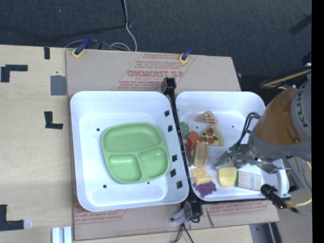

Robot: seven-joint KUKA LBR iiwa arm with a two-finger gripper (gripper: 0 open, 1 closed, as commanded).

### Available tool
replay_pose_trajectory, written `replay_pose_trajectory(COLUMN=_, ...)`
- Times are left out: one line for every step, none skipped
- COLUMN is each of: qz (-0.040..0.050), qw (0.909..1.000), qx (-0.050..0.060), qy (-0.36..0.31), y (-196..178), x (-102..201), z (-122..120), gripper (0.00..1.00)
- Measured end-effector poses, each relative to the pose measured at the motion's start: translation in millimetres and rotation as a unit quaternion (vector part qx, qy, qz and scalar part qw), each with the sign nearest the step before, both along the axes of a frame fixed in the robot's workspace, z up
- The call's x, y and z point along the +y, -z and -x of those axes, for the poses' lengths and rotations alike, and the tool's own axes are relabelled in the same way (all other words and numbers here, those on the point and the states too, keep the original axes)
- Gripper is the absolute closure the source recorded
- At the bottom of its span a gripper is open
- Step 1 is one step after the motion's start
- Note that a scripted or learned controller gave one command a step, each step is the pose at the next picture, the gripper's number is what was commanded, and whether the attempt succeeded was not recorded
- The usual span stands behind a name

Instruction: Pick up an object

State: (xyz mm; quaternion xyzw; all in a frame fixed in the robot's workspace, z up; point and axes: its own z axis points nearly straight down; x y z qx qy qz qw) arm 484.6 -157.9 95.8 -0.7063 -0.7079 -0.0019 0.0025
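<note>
Your hand [229,158] sits low over the right bin [253,101], reaching in from the right side with the grey arm [283,130] and its orange band behind it. You cannot tell whether the hand is open or closed: the metal tips are small and dark against the toys, and nothing can be seen held between them.

Just below the hand lies a yellow block [228,176], close to the tips, though whether it touches them is unclear. Beside that block, further under the wrist, is a small white carton with a pale pattern [249,179]. On the far side of the hand from the arm you have a tan bread-like piece [201,154] standing beside an orange-red piece [191,140], with a green piece [184,129] above them near the divider between the bins. Above the hand are two pizza slices: one with red dots [212,135] near the tips, and another [206,117] further up toward the bin's back wall. Down and away from the hand, near the bin's front edge, a pale yellow cheese-like chunk [200,176] rests against a purple piece [205,188].

Well apart from the hand, across the divider, the left bin [83,135] holds a green divided plate [135,152] with three compartments. Both bins rest on a brown cardboard sheet [152,72] clipped to the worktop [30,135].
</note>
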Motion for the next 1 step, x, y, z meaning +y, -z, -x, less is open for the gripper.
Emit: replay_pose_trajectory(qz=0.0026, qw=1.0, qx=-0.007, qy=-0.005, y=-139.6, x=75.4, z=-33.7, gripper=1.0)
